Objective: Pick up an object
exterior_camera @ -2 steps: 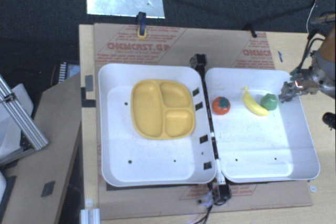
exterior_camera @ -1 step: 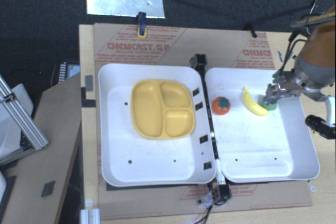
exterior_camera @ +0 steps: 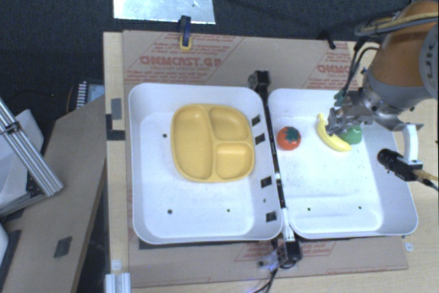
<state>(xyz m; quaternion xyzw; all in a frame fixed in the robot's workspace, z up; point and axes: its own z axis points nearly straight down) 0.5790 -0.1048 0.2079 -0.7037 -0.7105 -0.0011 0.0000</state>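
Observation:
In the right bin (exterior_camera: 343, 216) lie a red tomato-like toy (exterior_camera: 289, 138), a yellow banana (exterior_camera: 331, 137) and a green object (exterior_camera: 351, 134) tucked partly under the wrist. My gripper (exterior_camera: 339, 121) hangs directly over the banana and the green object, at the bin's upper right part. Its metal body covers the upper end of the banana. The tomato rests apart, to the left of the gripper.
A yellow divided plate (exterior_camera: 211, 142) sits in the left bin (exterior_camera: 199, 216). Black clips (exterior_camera: 261, 80) run along the divider between the bins. A black cable fitting (exterior_camera: 398, 164) sticks out near the right bin's right wall.

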